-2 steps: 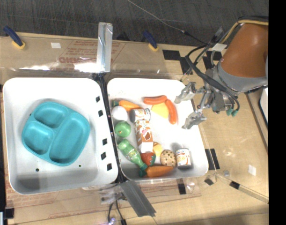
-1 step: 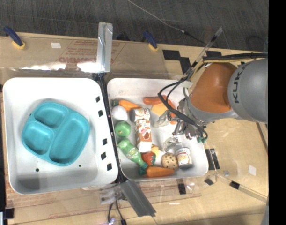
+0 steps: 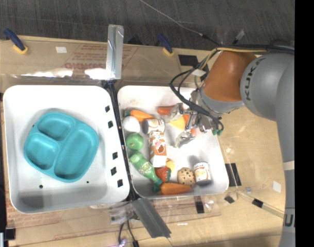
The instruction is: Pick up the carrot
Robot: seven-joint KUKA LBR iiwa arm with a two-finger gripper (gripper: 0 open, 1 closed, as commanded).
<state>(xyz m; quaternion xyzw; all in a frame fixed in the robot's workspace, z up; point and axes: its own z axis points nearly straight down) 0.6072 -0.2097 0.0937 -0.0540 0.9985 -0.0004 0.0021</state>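
The hand (image 3: pixel 190 133) of the grey arm (image 3: pixel 259 86) hangs low inside the right bin (image 3: pixel 216 143), toward 3 o'clock of that bin, and how far its tips are open I cannot tell, because cables and the wrist cover them; nothing is clearly seen in its grip. A carrot (image 3: pixel 175 188) lies flat at the 6 o'clock edge of the right bin, touching the front wall, well apart from the hand. A second orange carrot-like piece (image 3: pixel 141 115) lies at 11 o'clock of the same bin, just beside a white egg (image 3: pixel 131 124). Below the egg sits a green apple (image 3: pixel 135 142), and a green bottle (image 3: pixel 145 168) lies slanted toward 7 o'clock. A small carton (image 3: pixel 157 147) stands near the middle of the bin. A cookie (image 3: pixel 185 175) and a small can (image 3: pixel 201 172) rest side by side toward 5 o'clock, just above the carrot. The left bin (image 3: pixel 23 189) holds a teal divided plate (image 3: pixel 61 145), lying flat at its centre. Both bins sit on the surface (image 3: pixel 249 158).
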